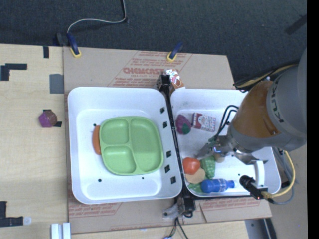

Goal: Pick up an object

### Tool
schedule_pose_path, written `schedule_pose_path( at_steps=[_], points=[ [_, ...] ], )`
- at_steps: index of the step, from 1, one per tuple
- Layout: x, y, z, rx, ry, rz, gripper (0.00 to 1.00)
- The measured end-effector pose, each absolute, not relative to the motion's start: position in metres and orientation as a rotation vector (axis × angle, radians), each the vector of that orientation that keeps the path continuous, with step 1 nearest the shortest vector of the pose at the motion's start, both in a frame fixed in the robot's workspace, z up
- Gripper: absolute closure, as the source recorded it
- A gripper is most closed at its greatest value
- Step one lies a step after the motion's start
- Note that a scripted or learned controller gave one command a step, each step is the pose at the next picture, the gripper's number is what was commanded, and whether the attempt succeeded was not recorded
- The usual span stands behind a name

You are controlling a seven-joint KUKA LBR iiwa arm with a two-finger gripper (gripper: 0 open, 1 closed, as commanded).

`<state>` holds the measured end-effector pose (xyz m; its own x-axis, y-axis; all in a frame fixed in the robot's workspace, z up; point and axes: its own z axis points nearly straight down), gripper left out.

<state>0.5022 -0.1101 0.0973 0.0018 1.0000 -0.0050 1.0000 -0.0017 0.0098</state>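
Observation:
The right bin [194, 99] holds a purple and white packet [195, 122] at its upper left. A red tomato-like ball [190, 165], a tan piece [196, 176], a green item [209, 167] and a blue bottle [216, 185] crowd its lower left. My gripper [214, 151] reaches down from the orange-banded wrist [254, 116], just above and right of the red ball and green item. Nothing shows held between its tips.
The left bin [79, 133] carries a green divided plate [131, 145] with an orange item [96, 139] tucked at its left edge. A purple block [48, 118] lies on the bench to the left. Cables and clamps run along the cardboard's far edge.

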Motion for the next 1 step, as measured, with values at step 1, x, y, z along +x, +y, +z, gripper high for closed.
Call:
schedule_pose_path(
  at_steps=[1],
  points=[
    [0.5580,-0.0318,0.1839,2.221,2.224,-0.001,1.00]
  ],
)
